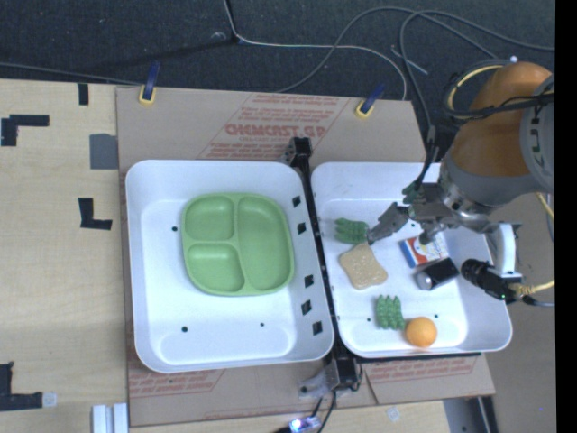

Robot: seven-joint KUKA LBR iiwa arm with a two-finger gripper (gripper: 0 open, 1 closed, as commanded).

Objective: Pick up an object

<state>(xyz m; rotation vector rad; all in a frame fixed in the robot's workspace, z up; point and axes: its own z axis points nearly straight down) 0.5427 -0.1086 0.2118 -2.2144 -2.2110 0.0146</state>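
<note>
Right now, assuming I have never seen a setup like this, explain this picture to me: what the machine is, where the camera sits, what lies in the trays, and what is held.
The grey and orange machine on the right is a robot arm. Its gripper hangs over the right bin. One camera, fixed above the bench, looks down on both bins at a slant. The left bin holds a green divided plate. In the right bin lie a green piece near the divider, a tan slice, a second green piece, an orange ball and a small red, white and blue box. The picture does not show the gripper holding any of them.
</note>
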